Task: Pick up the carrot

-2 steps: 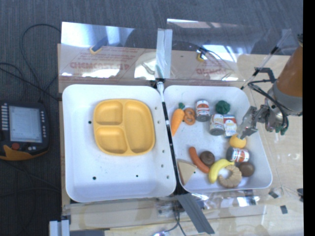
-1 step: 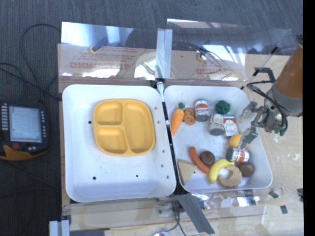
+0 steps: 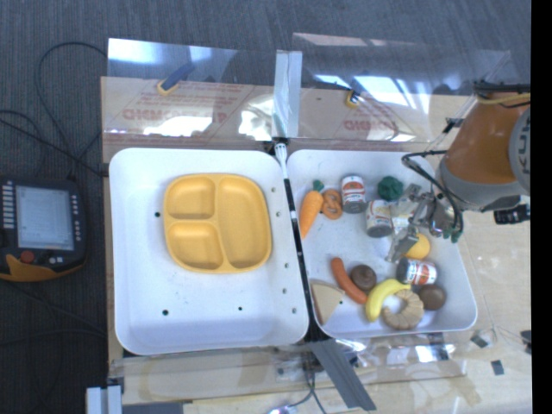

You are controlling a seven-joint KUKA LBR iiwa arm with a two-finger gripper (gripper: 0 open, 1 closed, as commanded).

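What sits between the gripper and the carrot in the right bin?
In the camera view, two cans and a small orange fruit lie between the gripper and the carrot.

Bright, even light from above on my bench. Strong glare on clear panels (image 3: 345,93) at far side, washing out print behind. White bins (image 3: 129,257) near overexposed, shadows faint under yellow tray (image 3: 217,222). Small items at right soft, perhaps low resolution. Floor (image 3: 52,24) at left dim.
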